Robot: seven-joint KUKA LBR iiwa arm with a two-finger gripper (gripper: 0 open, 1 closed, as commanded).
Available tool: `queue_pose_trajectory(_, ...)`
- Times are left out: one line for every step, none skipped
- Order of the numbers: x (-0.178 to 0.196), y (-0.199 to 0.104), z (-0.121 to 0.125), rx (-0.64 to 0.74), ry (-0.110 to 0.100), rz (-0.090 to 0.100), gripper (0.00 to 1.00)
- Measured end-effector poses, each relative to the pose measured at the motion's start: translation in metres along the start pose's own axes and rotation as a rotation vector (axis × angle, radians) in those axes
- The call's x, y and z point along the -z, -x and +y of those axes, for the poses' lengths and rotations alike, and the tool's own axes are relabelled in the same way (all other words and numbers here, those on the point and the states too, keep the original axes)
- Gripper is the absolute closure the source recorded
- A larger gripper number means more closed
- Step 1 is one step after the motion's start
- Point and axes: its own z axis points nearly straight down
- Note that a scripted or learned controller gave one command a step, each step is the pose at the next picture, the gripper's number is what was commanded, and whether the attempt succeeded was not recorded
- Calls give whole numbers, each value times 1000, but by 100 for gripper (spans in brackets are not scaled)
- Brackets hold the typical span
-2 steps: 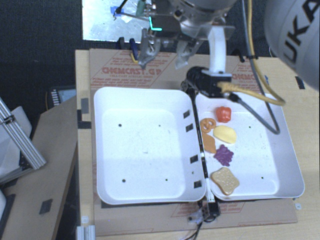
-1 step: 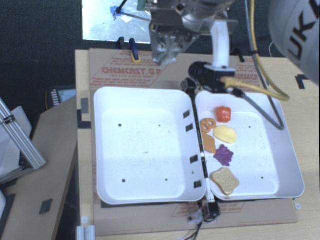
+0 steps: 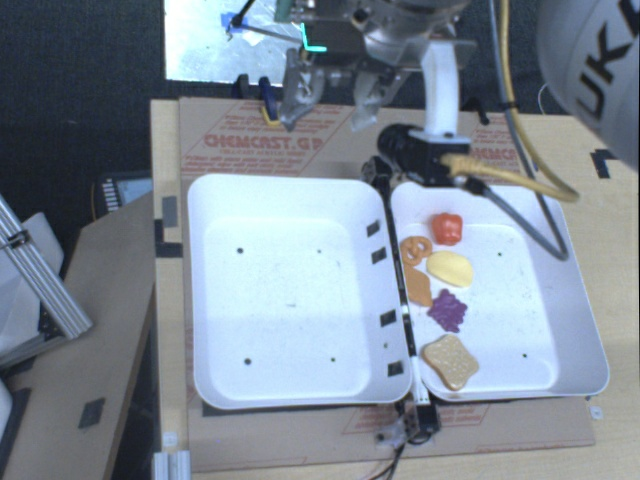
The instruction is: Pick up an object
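Note:
Several small toy foods lie along the left side of the right bin (image 3: 560, 298): a red piece (image 3: 447, 228), an orange ring (image 3: 416, 249), a yellow lump (image 3: 450, 268), an orange wedge (image 3: 418, 288), a purple cluster (image 3: 448, 311) and a tan toast slice (image 3: 450, 361). My gripper (image 3: 332, 96) hangs high over the cardboard behind the left bin (image 3: 210, 298), well away from the foods. It is open, with nothing between its fingers (image 3: 298, 90).
The two white bins meet at a central divider (image 3: 395, 268) with black clips. They rest on a cardboard sheet (image 3: 240, 138) atop the wooden bench. A grey hose and a yellow cable (image 3: 520, 183) cross the right bin's back corner.

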Motion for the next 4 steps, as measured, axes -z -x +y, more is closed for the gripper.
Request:
queue_pose_trajectory(12,0,0,4,3,2,100)
queue_pose_trajectory(11,0,0,5,2,1,0)
queue_pose_trajectory(23,-1,0,9,4,3,100)
queue_pose_trajectory(22,-1,0,10,3,2,0)
